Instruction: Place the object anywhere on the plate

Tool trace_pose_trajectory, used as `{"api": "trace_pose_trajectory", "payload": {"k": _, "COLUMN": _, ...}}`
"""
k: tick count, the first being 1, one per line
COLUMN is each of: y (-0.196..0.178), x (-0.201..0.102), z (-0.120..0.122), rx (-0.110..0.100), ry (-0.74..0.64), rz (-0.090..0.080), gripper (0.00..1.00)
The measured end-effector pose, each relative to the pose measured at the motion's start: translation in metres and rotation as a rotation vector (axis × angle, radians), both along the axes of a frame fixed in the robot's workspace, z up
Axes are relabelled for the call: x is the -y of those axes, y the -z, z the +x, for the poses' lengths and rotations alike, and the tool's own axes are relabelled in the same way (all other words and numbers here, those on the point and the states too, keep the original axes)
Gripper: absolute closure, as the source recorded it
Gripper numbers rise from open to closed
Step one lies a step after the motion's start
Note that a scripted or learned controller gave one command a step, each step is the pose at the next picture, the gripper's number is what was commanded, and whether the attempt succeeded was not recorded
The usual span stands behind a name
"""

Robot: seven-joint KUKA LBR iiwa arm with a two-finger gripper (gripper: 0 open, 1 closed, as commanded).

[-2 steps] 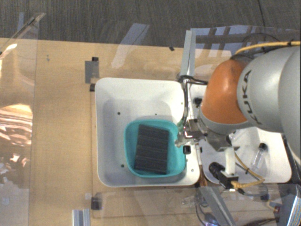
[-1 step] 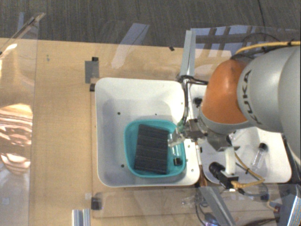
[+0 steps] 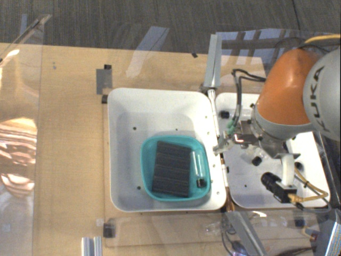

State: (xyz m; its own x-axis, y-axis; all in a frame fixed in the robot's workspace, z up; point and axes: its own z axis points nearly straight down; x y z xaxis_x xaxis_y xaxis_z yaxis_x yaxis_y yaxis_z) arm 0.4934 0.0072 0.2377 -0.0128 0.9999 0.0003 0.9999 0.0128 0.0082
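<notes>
A teal plate (image 3: 147, 159) rests in the front right part of the left white bin (image 3: 125, 143). On the plate lies a dark grey ridged block (image 3: 171, 168), with a slim clear tube with a dark end (image 3: 200, 168) beside it along the plate's right rim. My gripper (image 3: 240, 138) hangs over the left side of the right bin (image 3: 248, 188), close to the wall between the bins and to the right of the plate. The arm's orange band and grey wrist cover most of it from above. I see nothing held under it.
A black connector with cables (image 3: 276, 186) hangs off the arm above the right bin's floor. A grey metal post (image 3: 212, 63) stands behind the gap between the bins. A small clamp (image 3: 104, 80) sits on the wooden bench at the back left.
</notes>
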Motion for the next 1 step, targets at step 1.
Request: {"api": "trace_pose_trajectory", "payload": {"k": 1, "y": -0.0108, "x": -0.001, "z": 0.002, "rx": 0.005, "ry": -0.005, "rz": 0.0, "gripper": 1.0}}
